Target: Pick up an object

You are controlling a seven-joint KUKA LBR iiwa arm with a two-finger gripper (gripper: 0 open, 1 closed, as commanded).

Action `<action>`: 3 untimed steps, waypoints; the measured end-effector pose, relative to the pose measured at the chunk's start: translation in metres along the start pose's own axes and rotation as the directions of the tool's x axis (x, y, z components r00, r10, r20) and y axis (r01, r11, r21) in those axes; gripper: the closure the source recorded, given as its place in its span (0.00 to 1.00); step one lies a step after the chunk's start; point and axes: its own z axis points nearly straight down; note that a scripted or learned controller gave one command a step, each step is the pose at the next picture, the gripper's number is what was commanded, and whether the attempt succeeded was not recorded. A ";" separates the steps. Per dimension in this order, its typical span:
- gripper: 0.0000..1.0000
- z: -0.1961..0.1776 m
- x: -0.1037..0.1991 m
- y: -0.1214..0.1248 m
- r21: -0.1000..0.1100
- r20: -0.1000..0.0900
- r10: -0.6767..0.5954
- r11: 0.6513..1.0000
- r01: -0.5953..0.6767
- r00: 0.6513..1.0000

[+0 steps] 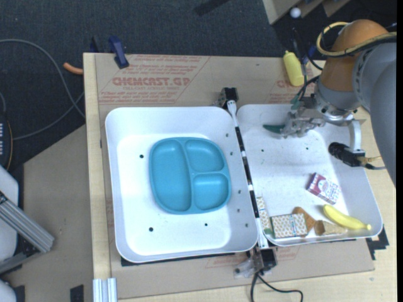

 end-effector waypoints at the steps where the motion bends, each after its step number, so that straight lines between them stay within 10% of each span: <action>1: 1.00 0.010 0.061 -0.008 -0.009 -0.005 0.002 1.000 -0.002 1.000; 3: 1.00 -0.043 0.042 -0.053 -0.014 -0.004 0.004 1.000 -0.004 1.000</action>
